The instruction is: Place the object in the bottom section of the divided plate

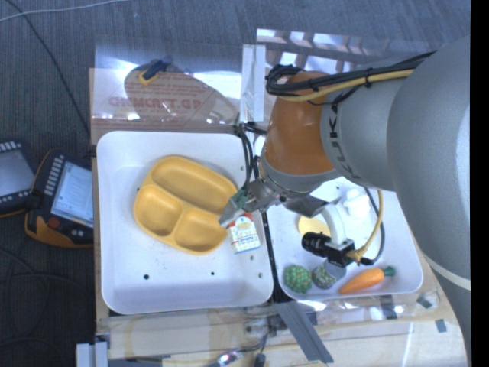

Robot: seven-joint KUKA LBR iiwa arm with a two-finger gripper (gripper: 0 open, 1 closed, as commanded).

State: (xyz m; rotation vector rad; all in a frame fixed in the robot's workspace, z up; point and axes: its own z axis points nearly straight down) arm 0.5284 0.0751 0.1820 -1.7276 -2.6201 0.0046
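I see arm reaching in from right, wrist bent down over wall between bins. Gripper (235, 211) low at yellow divided plate's (183, 201) right edge — fingers clamped on small white carton (244, 234), which hangs just beside plate rim, over left bin (153, 281).

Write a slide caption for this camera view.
End effector holding a small white carton at the yellow divided plate's edge.
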